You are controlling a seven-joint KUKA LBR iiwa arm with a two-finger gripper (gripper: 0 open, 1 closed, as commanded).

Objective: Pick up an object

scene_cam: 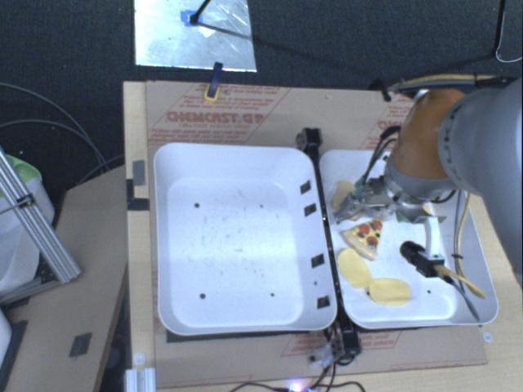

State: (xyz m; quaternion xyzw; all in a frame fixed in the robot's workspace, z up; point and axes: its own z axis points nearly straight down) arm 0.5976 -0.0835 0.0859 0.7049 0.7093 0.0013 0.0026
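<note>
My gripper (pixel 350 209) is low in the right bin (pixel 470 309), near its left wall. A toy pizza slice (pixel 364 237) lies just below and to the right of it. A pale yellow piece (pixel 342 192) sits right behind the gripper, partly covered by it. Nearer the front lie a round yellow chip (pixel 354 269) and an oval yellow chip (pixel 390 291), touching each other. Nothing can be made out between the fingers.
The left bin (pixel 237 166) stands beside the right one, with a black divider and clips (pixel 320 219) between them. The grey arm with its orange band (pixel 425 137) reaches over the right bin's back right part. Brown cardboard surrounds both bins.
</note>
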